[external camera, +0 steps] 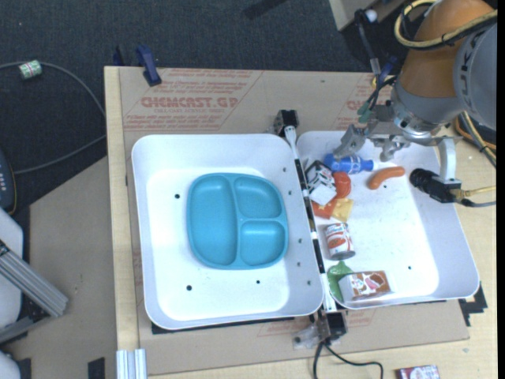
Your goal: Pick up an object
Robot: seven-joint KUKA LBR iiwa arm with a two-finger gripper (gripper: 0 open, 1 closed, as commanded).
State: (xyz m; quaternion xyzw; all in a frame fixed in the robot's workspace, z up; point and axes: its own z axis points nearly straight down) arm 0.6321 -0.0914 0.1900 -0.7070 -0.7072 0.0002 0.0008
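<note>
while the gripper (369, 136) hangs spread open above the blue bottle (348, 164) in the right bin (442, 251), nothing's grabbed yet (the whole pick is still ahead).

Left bin (158, 212): white, shallow, holds a blue divided plate (235, 219) with three compartments, lying flat near the bin's centre. Right bin (442, 243) sits just beside it, the rims touching along the middle. Both rest on a brown cardboard sheet (205, 97) printed with red lettering, spread over the tabletop (75, 243). A blue clamp (147, 65) grips the sheet's far left edge. A grey cable (59, 93) runs across the dark floor (197, 14) beyond.
</note>
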